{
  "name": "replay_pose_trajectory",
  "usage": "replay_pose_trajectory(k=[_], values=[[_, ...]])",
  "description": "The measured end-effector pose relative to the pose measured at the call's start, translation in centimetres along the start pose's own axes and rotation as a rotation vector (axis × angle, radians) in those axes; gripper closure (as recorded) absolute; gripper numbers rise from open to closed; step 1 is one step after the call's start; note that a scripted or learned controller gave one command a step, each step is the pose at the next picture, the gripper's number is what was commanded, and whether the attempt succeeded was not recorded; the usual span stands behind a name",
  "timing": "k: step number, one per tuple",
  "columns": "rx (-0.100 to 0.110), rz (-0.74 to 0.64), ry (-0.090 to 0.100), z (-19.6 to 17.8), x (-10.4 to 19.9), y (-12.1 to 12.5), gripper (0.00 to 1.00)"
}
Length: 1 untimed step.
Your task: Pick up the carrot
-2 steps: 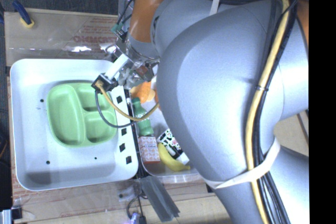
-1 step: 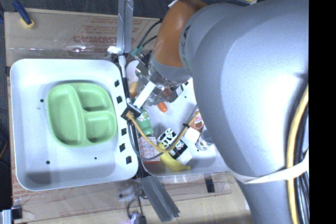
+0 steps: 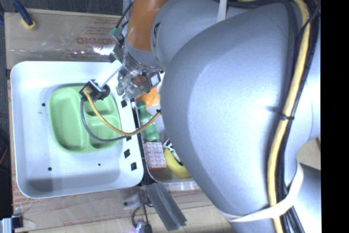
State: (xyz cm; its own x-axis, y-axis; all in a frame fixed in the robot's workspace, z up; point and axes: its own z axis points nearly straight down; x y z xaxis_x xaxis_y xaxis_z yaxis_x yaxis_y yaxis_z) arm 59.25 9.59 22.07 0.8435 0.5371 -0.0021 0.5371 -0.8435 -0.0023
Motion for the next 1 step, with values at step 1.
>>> replay_pose_trajectory(k=[1], values=[[0.001, 0.008, -0.005, 2.75, -4.21, -1.86, 1.00]])
